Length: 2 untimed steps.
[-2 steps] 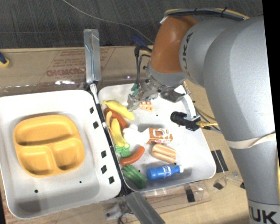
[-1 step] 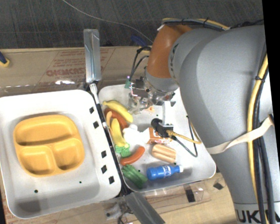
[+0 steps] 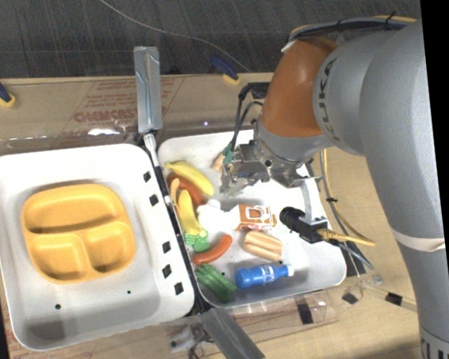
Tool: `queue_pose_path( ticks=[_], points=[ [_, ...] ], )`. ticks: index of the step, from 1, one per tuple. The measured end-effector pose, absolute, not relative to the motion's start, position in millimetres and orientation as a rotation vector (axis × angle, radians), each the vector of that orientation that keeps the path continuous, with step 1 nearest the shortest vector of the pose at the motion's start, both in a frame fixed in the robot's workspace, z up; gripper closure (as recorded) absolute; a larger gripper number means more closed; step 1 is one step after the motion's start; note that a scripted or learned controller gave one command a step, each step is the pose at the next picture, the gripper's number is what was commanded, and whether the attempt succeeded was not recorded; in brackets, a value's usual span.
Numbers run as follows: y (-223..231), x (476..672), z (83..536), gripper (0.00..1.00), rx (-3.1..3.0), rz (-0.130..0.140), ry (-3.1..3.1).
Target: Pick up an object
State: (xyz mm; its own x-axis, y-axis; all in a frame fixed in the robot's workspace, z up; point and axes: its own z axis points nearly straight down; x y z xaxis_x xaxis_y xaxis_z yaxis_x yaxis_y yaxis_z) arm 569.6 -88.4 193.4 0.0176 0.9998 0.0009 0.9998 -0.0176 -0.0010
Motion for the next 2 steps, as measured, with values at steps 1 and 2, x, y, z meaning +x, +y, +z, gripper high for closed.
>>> queue_pose_path(
  ticks=[1,2],
  points=[
    [-117,587.9,167,0.0,-2.497,0.005,-1.904],
    [-123,565.3,113,0.0,-2.822,-0.055,-1.415]
  ],
)
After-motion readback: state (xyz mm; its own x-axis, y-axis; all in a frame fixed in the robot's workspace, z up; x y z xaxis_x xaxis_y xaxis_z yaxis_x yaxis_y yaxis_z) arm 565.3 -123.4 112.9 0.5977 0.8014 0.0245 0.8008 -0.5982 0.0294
